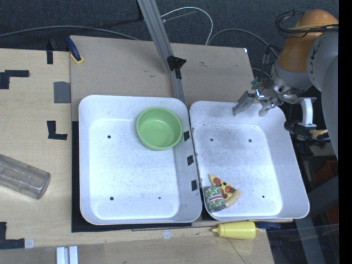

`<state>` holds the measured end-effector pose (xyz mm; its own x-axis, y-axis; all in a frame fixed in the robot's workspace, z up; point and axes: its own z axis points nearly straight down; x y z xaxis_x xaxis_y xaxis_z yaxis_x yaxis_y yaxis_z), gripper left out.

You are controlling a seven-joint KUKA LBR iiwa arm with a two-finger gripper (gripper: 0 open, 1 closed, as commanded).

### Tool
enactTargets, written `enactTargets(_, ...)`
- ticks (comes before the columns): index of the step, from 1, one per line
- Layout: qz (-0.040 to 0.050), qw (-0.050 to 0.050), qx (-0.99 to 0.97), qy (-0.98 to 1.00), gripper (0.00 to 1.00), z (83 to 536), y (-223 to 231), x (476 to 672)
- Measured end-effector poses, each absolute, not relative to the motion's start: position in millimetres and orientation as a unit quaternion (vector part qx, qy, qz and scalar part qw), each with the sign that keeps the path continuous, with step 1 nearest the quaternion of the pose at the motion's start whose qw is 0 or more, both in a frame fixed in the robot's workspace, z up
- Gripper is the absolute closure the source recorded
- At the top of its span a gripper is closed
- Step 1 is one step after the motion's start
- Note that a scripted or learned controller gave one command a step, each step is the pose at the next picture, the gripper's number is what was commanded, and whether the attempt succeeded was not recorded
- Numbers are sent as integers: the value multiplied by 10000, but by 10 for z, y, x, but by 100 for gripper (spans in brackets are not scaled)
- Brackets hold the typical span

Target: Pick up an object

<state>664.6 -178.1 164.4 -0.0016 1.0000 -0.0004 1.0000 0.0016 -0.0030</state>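
At the bottom edge of the frame, a yellow bottle (pixel 237 230) lies on its side on the table (pixel 126 73), just outside the right bin (pixel 286 164). Just above it, inside that bin's lower left corner, sits a toy pizza slice (pixel 225 190) touching a small printed packet (pixel 213 198). To the far left, a clear plastic tumbler (pixel 23 176) rests on the table, well apart from the bins. Further up, a green bowl (pixel 159 127) stands upright in the upper right part of the left bin (pixel 96 147), near the divide between the two. At the upper right of the frame, the gripper (pixel 253 104) hovers over the top rim of the right bin, fingers spread and nothing between them.

It looks to me like the approach stage: nothing is picked yet, and the arm is well apart from every candidate. The next move calls for choosing a target, likely the pizza slice or the bowl, travelling down-frame across the bin and lowering squarely. The flat slice against the bin wall could be awkward to pinch.
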Motion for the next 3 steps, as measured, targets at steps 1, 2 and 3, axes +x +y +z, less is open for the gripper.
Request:
enactTargets(1, 25, 24, -7061, -7081, 0, 994, -1764, 6643)
enactTargets(2, 14, 1, -7055, -7087, 100, 1140, -1760, 6660)
enactTargets(3, -17, -22, -7061, -7081, 100, 1723, -1667, 6714)
